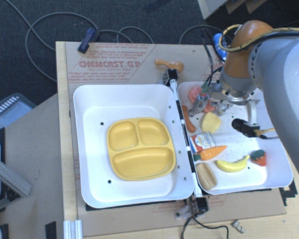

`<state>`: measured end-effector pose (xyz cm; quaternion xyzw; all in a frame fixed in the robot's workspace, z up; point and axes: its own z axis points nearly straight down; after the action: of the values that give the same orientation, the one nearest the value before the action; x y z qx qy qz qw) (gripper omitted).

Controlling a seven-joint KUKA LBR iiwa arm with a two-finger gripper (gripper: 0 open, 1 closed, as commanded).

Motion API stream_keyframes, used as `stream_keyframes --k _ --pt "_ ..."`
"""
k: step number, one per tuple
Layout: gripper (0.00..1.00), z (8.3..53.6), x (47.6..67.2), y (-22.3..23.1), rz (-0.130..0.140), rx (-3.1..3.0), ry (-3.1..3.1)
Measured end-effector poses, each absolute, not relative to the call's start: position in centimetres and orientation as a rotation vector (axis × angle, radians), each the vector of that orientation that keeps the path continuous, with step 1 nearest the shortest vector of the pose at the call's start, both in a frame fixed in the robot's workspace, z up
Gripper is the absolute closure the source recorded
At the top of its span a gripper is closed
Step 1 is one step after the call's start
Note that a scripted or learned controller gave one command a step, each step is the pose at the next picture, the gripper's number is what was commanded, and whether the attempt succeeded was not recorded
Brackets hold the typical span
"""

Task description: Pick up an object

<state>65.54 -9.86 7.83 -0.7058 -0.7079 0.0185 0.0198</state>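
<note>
- The grey arm (281,83) enters from the right side of the view and bulks over the right bin's (276,180) far right corner; its orange band (249,36) sits just above the wrist
- The wrist points steeply down over the far half of that bin
- The gripper (209,102) hangs low near the bin's far left corner; its finger state cannot be made out

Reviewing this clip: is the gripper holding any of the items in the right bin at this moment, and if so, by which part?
It cannot be told. The gripper sits low in the right bin, just above the pale yellow block, but the arm's wrist hides whether anything is grasped.
</note>
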Motion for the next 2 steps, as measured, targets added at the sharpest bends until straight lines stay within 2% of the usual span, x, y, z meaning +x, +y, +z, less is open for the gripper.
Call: stream_keyframes --k 2 --pt "0.00 7.85 65.60 -9.40 0.054 -2.189 -2.197"
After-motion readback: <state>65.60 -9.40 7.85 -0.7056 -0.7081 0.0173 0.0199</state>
